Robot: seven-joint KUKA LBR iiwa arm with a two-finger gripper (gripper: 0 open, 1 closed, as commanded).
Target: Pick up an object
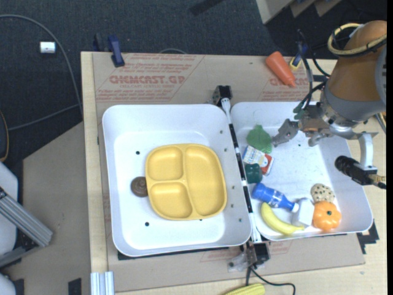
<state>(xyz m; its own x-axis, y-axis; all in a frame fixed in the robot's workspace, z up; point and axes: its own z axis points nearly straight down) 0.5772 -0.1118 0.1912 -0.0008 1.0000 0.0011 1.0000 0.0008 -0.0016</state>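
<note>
While the arm reaches in over the far right corner of the right bin [344, 223], we see its gripper [301, 133] hanging above that bin's bare far floor with the two fingers spread apart and nothing between them. We judge that we are at the approach step: no object has been chosen by contact yet, and the pick is still to be made.

Candidates lie mostly along the right bin's left wall and near edge. A green toy [260, 138] sits closest to the gripper, by the far end of the left wall, with a small red-and-white packet [256, 159] just beside it toward the near edge. Further along, a blue bottle [274, 196] lies on its side, touching or nearly touching a banana [277, 220] at the near edge. An orange pumpkin-shaped toy [326, 216] and a cookie [322, 193] sit near the near right corner.

In the left bin [116, 165] a yellow divided plate [185, 181] rests mid-floor, with a brown disc [139, 186] partly under its left rim.

Our next move, we think, calls for shifting left toward the green toy, lining the open fingers across it, then descending before closing. Crowding by the packet could spoil the grasp.
</note>
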